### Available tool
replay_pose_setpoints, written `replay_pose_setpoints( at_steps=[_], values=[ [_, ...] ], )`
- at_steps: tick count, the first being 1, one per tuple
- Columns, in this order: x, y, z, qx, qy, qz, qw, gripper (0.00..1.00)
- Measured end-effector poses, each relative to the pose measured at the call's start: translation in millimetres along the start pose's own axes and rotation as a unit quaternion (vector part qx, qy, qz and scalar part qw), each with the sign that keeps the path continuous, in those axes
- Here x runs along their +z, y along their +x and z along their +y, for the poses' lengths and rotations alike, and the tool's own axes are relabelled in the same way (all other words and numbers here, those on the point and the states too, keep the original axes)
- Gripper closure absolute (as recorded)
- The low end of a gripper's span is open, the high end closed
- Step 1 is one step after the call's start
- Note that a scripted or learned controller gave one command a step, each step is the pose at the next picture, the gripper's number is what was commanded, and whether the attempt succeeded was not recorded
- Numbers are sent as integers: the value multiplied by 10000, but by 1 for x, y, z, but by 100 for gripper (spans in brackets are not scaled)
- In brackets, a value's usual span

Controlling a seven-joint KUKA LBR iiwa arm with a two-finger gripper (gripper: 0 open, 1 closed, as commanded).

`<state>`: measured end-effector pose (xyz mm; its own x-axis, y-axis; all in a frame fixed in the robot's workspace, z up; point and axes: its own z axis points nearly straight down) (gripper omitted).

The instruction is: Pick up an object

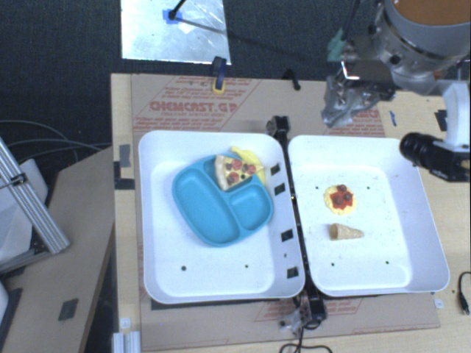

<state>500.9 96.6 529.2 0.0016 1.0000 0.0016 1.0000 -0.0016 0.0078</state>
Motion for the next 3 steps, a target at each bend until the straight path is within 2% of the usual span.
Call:
replay_pose_setpoints(
  at_steps=[1,2,3],
  values=[
    [38,2,-15,-24,35,-7,10000,100],
    [53,38,-15,-31,30,-3,10000,100],
    [56,100,-15,-41,26,3,10000,100]
  ],
)
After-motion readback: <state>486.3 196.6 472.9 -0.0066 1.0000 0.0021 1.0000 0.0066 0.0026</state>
